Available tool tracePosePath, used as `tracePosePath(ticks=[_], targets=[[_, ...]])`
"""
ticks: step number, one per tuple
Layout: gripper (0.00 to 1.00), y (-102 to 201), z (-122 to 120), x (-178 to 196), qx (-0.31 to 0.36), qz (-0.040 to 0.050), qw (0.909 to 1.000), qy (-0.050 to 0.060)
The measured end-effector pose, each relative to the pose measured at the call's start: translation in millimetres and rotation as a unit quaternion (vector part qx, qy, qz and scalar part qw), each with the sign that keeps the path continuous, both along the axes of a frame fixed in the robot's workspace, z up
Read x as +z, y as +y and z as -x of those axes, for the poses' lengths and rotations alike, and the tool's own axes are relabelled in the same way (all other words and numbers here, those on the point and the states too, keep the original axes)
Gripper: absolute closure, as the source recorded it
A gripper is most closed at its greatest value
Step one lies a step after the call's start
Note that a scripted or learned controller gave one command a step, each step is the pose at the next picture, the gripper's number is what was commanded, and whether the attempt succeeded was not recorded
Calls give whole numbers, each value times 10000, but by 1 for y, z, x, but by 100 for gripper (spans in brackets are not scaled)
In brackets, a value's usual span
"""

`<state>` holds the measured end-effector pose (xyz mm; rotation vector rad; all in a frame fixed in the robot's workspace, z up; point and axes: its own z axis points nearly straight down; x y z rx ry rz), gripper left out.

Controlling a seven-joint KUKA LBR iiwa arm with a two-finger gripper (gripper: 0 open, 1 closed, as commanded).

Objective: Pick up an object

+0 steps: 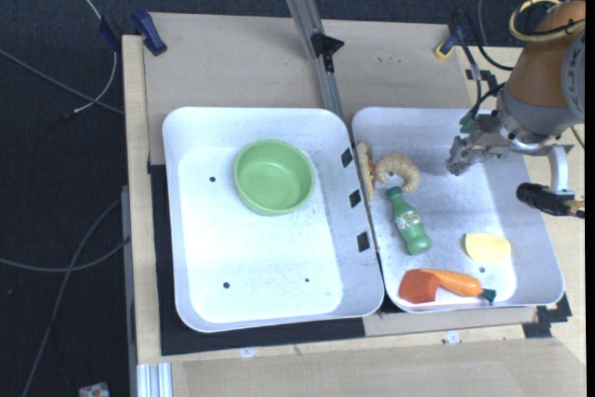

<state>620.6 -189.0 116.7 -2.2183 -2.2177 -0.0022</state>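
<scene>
Dark carpet surrounds a tan wooden bench [242, 60] bearing two shallow white bins side by side. Gripper [462, 161] hangs over the upper middle of the right bin [437, 130], on the grey arm [544, 79] with its orange band, reaching in from the right; nothing visible between the fingers, and whether they are spread or closed cannot be told from this angle. Nearest item: one tan curved pastry-like piece [394, 169], lying left of the gripper and apart from it, close to the bin's left wall. Just below it, one green bottle [407, 222] on its side, cap toward the pastry; it has a pale label, but the writing is too small to read. One yellow slice-shaped piece [487, 247] sits toward the lower right. Along the front edge, one orange carrot [454, 283] with a green tip, lying partly over one red-orange block [417, 287]. Count in right bin: five items. Left bin [195, 293] holds one green bowl [273, 177], upright, in its upper middle. Two blue clamps [147, 31] at the bench's back corners. One metal post [302, 5] slants up from between the bins. Loose cables lie on the carpet at left.
</scene>
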Motion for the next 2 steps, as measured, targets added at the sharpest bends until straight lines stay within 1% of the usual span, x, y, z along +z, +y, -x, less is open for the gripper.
tracePosePath(ticks=[1,2], targets=[[100,-4,-2,67,4,30,10000,-61],[100,-1,-6,115,13,27,10000,-59]])
